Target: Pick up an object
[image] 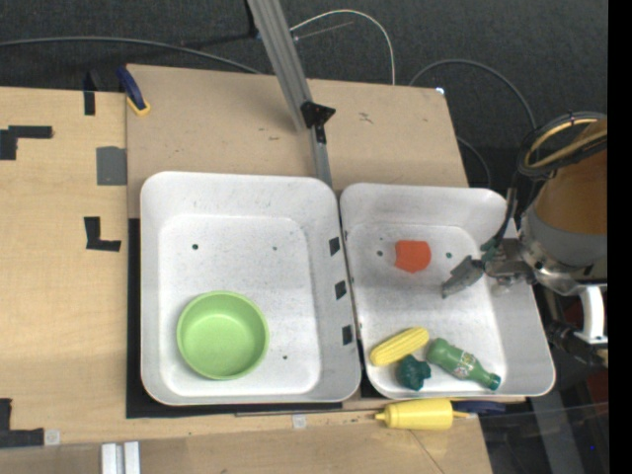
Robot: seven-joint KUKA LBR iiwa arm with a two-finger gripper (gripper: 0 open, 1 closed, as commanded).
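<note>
Nearest edge of bench: yellow bottle-shaped toy (418,415), lying on its side just outside the front rim of the right bin (513,378), cap end pointing left.

Right bin, front part: yellow corn cob (399,346), lying slantwise; dark teal lump (413,371) just beside and below it, kind not plain at this size; green toy bottle (461,361) on its side, neck toward the right, close against the teal lump.

Left bin (237,191), front left corner: light green bowl (222,335), upright, alone on the bin floor, well apart from everything in the other bin.

Right bin, middle: orange-red block (413,256), possibly a toy pepper or tomato, resting free on the floor near the bin's centre-back, well apart from the corn cob and bottle.

Right bin, right side: gripper (460,280), low over the bin floor, reaching in from the right, tips pointing left and downward, near the orange-red block but apart from it. Nothing seen between the tips. Dark fingers merged into one shape from this angle; whether apart or together cannot be told.

Behind gripper: grey arm (568,230) with orange band, over the bin's right rim.

Farther back: tan bench board (227,117); grey metal pole (281,42) slanting across it to a black clamp (316,117) above the seam between bins; blue and yellow clip (133,90) at the board's left corner; thin cables (346,23) on dark floor.
</note>
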